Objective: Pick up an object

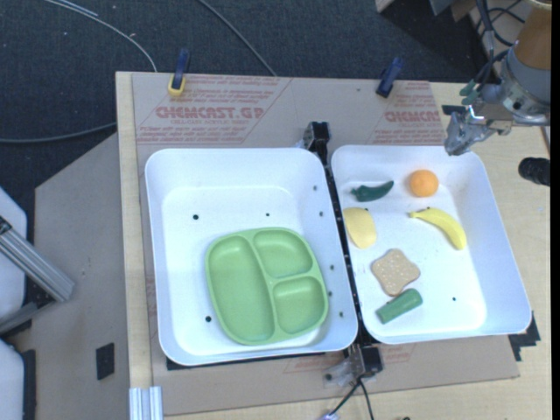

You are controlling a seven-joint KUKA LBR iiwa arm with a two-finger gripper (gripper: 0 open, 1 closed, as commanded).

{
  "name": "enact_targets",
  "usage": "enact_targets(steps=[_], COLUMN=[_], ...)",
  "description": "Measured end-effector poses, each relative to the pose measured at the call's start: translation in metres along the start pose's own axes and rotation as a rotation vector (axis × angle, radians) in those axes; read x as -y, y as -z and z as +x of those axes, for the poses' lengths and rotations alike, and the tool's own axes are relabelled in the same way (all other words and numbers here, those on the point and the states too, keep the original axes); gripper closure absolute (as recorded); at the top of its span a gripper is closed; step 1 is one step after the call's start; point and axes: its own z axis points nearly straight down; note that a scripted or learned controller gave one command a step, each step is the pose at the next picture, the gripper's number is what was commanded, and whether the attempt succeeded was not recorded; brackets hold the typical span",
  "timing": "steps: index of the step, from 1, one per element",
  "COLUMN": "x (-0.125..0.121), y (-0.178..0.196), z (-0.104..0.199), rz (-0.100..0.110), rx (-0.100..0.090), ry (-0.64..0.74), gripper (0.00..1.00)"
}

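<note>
Objects for the pick all lie in the right bin (494, 234), 1 of 2 white bins sitting side by side on the counter (140, 234). Biggest of the other things is the left bin (166, 191), which carries a green 3-compartment plate (265, 283). In the right bin, running down in size, are a banana (442, 226) with its long axis slanting from upper left to lower right, a slice of bread (395, 271), a green cucumber piece (399, 305) near the front, a pale yellow piece (360, 227) by the inner wall, a dark green pepper (372, 191), and an orange (423, 183). The jaws (458, 140) hang above the bin's far right corner, with nothing seen between them; whether they are open or closed I cannot tell. From there the orange lies nearest, just down and to the left, with the banana a little further toward the front; I judge the orange the shortest reach.
</note>
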Motion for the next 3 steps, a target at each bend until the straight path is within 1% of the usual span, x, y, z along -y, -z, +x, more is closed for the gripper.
enact_targets(steps=[1,2,3], x=[0.027,0.039,0.067], y=[-0.001,-0.007,-0.024], z=[0.056,0.106,0.157], rz=[0.012,0.012,0.015], rx=[-0.005,-0.005,-0.006], ry=[0.004,0.004,0.004], gripper=[1.00,1.00,1.00])
